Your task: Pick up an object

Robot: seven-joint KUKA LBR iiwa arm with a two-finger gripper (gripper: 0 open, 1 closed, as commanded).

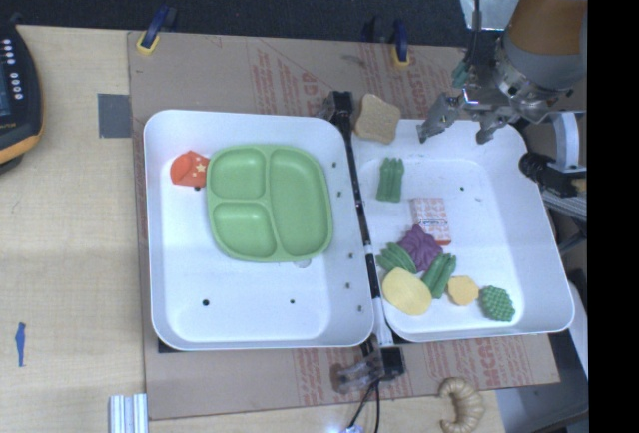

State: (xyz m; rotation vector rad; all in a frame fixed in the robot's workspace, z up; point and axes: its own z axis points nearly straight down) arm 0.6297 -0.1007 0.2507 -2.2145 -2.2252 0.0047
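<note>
Above right bin's far rim, hand seemingly spread.

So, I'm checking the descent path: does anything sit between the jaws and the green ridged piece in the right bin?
Nothing visible does. The gripper hovers at the right white bin's far edge, with bare floor before the green ridged piece.

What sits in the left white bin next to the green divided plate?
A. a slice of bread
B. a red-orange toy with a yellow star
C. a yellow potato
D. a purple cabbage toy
B: a red-orange toy with a yellow star lies against the green divided plate, on its left edge, in the left bin.
</note>
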